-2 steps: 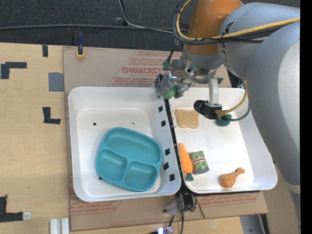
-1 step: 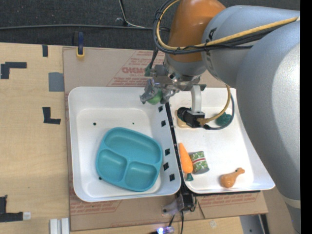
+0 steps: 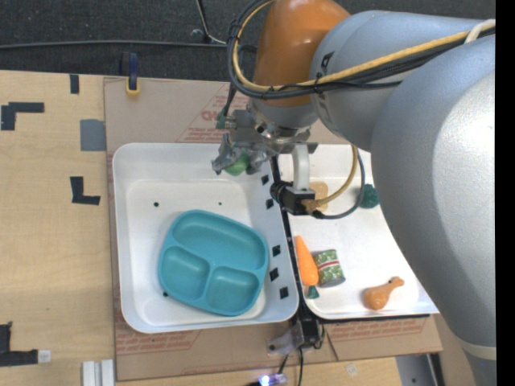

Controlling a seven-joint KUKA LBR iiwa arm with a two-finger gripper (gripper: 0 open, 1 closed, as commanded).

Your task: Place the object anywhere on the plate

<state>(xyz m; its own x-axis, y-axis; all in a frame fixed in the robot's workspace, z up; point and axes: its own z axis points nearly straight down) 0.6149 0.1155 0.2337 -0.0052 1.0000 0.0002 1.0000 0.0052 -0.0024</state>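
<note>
The arm (image 3: pixel 386 95) hides much of the right bin (image 3: pixel 354 240). Its gripper (image 3: pixel 235 161) hangs over the left bin's (image 3: pixel 137 215) far edge, fingers closed on a small green object (image 3: pixel 236 166).

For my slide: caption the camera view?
Claw gripping a green object above the left bin, near the blue plate.
</note>
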